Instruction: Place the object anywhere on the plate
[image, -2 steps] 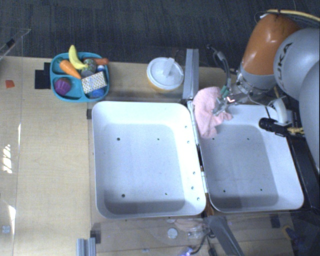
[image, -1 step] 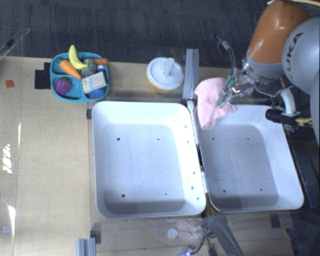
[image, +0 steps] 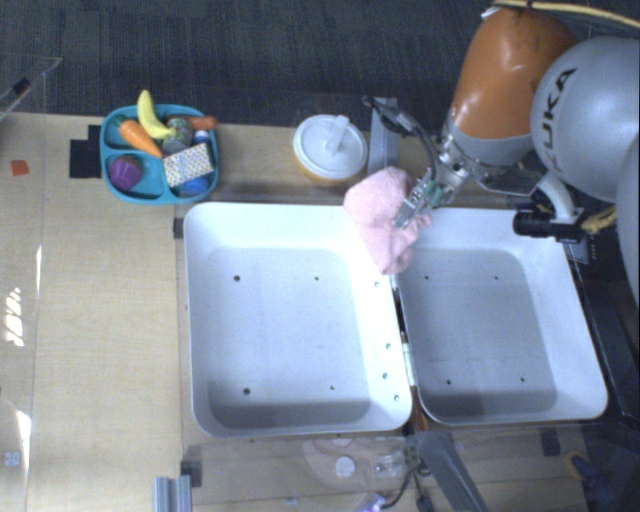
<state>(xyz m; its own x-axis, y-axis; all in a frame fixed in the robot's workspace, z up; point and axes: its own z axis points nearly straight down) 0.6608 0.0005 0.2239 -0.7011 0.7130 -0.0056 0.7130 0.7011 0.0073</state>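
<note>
- The cloth (image: 378, 222), pink and crumpled, hangs over the far end of the seam between the left bin (image: 285, 315) and the right bin (image: 500, 330), its lower tip dangling just above the rims.
- I judge the step in hand to be the carry: the cloth is up and has to reach the plate.
- No flat dish is plain to me; the nearest candidates are the white round lid (image: 331, 146) just behind the cloth and the blue tray (image: 160, 152) of toy food at the far left of the desk (image: 90, 330). I would settle which one is meant before moving on.
- To do it well I would keep the cloth high enough for its tail to pass the bin rims, travel slowly so it does not swing loose, and lower it until it sags onto the target before letting go.
- The tool (image: 418, 205) sits at the cloth's right edge, fingers nearly together, pinching a fold of the fabric; it touches nothing else that I can see.
</note>
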